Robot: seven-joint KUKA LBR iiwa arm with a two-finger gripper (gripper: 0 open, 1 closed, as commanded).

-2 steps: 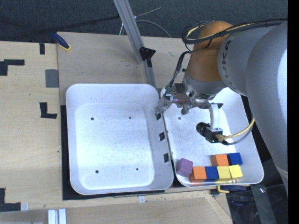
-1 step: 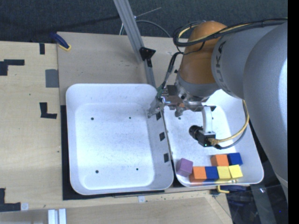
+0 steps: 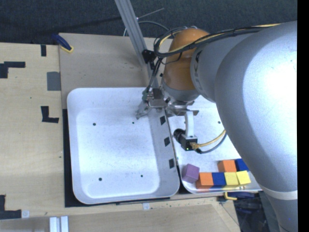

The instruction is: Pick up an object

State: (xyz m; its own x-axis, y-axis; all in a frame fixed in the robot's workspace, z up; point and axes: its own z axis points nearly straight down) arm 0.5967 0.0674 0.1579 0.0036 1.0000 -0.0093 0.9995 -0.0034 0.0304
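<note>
Several small blocks lie in a cluster at the near end of the right bin (image 3: 212, 117): a purple block (image 3: 191, 172), an orange block (image 3: 206, 179), a blue block (image 3: 218, 179), a yellow block (image 3: 231, 179) and others behind them. My gripper (image 3: 146, 106) hangs over the far end of the ridge between the two bins, at the left bin's far right corner. It is well away from the blocks, and I see nothing in it. The arm's orange band (image 3: 181, 57) and grey body cover much of the right bin.
The left bin (image 3: 77, 129) has a bare white floor with a few dark specks. A grey metal pole (image 3: 129, 21) slants down from the top behind the gripper. A yellow cable (image 3: 212, 144) loops over the right bin. The wooden bench (image 3: 29, 129) surrounds both bins.
</note>
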